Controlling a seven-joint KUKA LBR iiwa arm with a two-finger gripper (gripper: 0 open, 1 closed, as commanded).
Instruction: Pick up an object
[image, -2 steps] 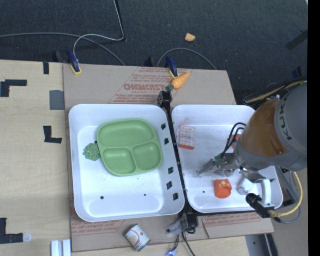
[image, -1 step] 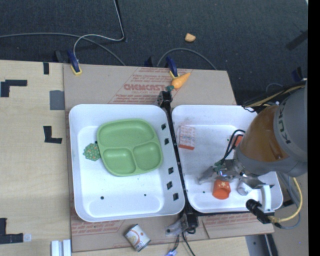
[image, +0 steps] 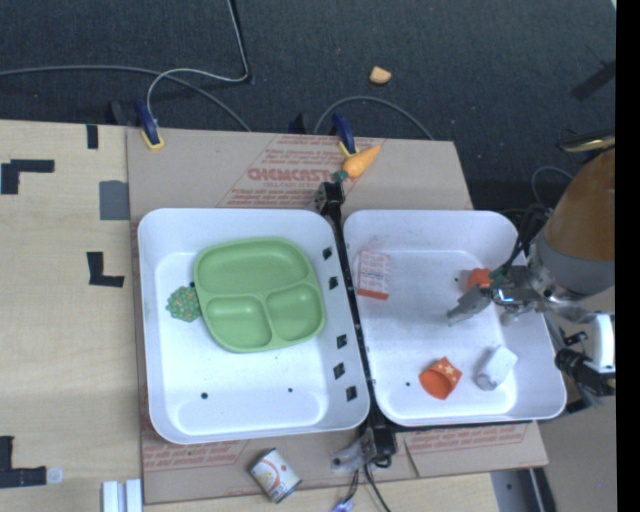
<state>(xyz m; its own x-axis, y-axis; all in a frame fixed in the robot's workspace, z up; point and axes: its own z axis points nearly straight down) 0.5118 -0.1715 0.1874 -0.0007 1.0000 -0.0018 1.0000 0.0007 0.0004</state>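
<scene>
Grey arm w/ orange band entering from right, hand (image: 466, 300) low, angled left.

Off the bins: a small can (image: 273, 473) lying on the counter (image: 60, 340) at near edge, an orange carrot-shaped piece (image: 360, 160) on cardboard, and a tan scrap (image: 380, 75) on dark carpet.

Robot lab, probably: two white bins (image: 160, 330) clamped on a printed cardboard sheet (image: 290, 175) over a wooden table (image: 55, 330), loose cables (image: 200, 75) on dark carpet (image: 480, 70), grey-and-orange arm (image: 585, 225) at right.
</scene>
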